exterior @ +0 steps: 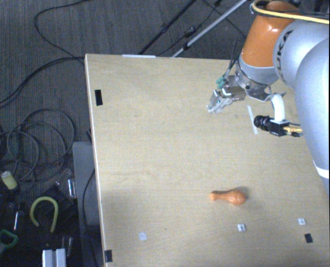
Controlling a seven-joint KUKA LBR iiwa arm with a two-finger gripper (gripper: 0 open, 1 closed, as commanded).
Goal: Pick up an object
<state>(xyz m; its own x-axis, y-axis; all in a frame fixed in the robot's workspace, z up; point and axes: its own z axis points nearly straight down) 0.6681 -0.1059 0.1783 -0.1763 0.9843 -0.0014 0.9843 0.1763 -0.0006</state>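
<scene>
A small orange, pear-shaped object [229, 196] lies on its side on the tan bench top [154, 149], towards the front right. My gripper [216, 105] hangs over the back right part of the bench, well behind the orange object and apart from it. Nothing shows in the gripper. The grey arm with its orange band [265, 38] comes in from the upper right.
A thin white strip [251, 119] lies just right of the gripper, beside a black and yellow fitting [276, 125] on the arm. Small tags [241, 227] dot the bench front. The bench's left edge [93, 149] drops to a floor covered with cables [26, 143].
</scene>
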